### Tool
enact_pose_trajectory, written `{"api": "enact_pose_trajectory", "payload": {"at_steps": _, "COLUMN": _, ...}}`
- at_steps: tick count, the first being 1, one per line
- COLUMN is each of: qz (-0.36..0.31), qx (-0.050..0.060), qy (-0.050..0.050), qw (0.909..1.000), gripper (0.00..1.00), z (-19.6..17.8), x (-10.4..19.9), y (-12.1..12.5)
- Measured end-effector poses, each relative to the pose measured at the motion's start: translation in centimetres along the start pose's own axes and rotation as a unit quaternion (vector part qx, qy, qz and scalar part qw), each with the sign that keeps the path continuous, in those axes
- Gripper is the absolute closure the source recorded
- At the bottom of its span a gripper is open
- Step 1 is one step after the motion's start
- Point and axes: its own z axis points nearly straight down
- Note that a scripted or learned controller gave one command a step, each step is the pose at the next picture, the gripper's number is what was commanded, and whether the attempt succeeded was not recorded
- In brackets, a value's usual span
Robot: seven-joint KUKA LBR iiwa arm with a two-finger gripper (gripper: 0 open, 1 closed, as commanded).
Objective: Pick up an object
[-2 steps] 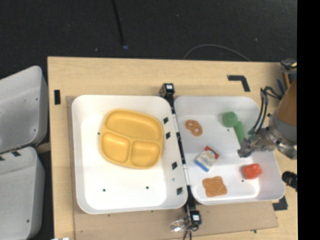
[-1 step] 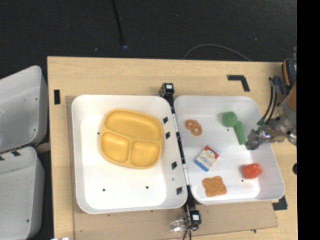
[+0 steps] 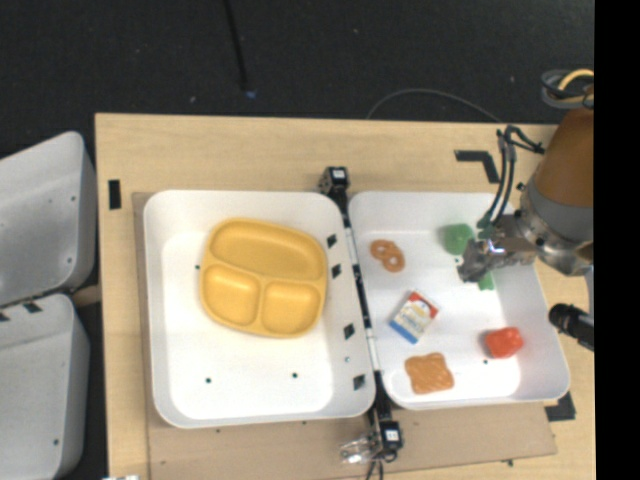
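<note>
Left bin [image 3: 170,368]: carries a yellow divided plate [image 3: 264,277], three wells, long axis slanting toward the bin's near right corner. Right bin [image 3: 540,368]: holds a green piece [image 3: 458,236] near the far edge, just under the gripper [image 3: 478,264]; a toast slice [image 3: 429,372] by the near edge; a small carton [image 3: 412,317] mid-bin, print unreadable; a red lump [image 3: 504,342]; a pretzel [image 3: 388,255].

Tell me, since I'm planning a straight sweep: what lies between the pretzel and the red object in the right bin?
In the camera view, the small white and blue packet lies between the pretzel and the red object.
</note>
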Motion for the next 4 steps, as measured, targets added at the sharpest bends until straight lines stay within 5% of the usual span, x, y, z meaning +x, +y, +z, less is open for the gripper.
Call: {"api": "enact_pose_trajectory", "payload": {"at_steps": 4, "qz": 0.001, "qx": 0.0, "qy": 0.0, "qw": 1.0, "gripper": 1.0, "z": 2.3, "x": 19.2, "y": 9.1}}
